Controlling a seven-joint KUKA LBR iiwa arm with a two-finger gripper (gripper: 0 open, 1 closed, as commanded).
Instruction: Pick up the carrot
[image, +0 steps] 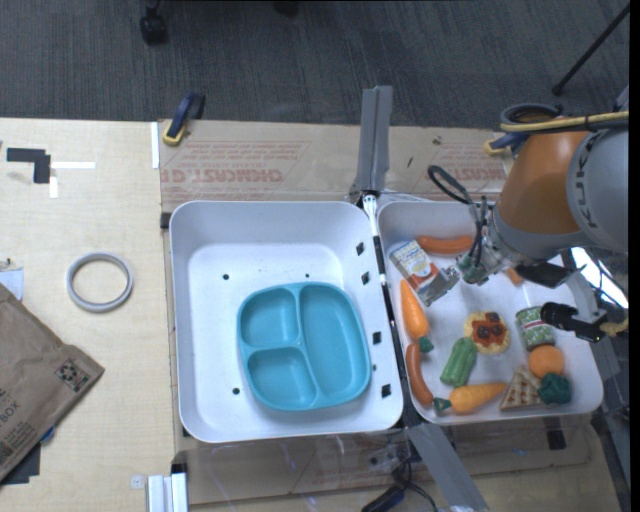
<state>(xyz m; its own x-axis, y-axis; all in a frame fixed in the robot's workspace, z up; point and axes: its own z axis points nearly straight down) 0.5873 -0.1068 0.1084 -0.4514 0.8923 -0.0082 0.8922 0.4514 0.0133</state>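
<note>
Two orange carrots lie in the right bin (590, 400). One carrot (413, 311) lies lengthwise by the bin's left wall, its green top toward the front. The other carrot (480, 396) lies along the front wall with its green top pointing left. My gripper (470, 268) hangs low in the back half of that bin, under the orange-banded wrist. It is up and to the right of the first carrot, apart from it, next to a grey packet (437, 285). Nothing shows held in it.
The right bin also holds a white carton (410, 259), two sausages (445, 243) (418, 373), a green pickle (458, 361), a small tart (488, 332), a green can (533, 326), an orange (545, 360), broccoli (556, 389) and a sandwich wedge (520, 391). A teal divided plate (302, 345) lies in the left bin (200, 300).
</note>
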